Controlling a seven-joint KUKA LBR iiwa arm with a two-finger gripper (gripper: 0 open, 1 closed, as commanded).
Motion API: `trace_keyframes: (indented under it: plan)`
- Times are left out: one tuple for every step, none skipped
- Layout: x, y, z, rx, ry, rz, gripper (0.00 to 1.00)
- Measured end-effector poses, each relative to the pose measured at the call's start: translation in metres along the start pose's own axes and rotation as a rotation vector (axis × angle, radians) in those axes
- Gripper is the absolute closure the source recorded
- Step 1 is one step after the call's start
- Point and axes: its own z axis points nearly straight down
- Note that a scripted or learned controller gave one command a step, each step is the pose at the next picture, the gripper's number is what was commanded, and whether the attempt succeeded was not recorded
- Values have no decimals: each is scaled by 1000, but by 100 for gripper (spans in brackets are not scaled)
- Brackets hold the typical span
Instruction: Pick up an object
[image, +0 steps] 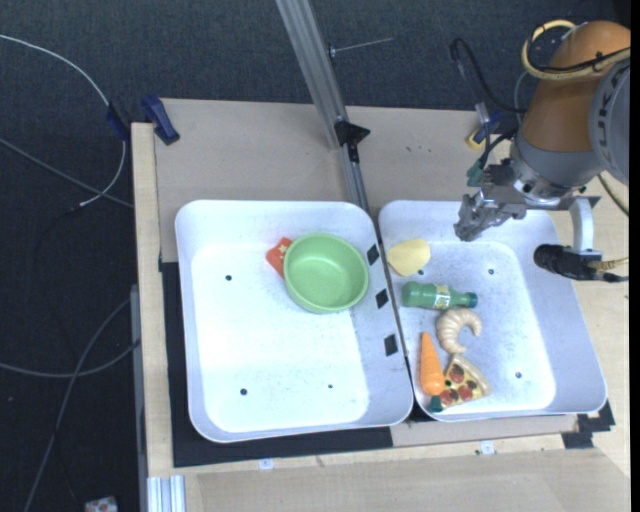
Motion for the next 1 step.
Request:
trace_keyframes:
  plan:
    - [52,6,-16,-10,-2,0,100]
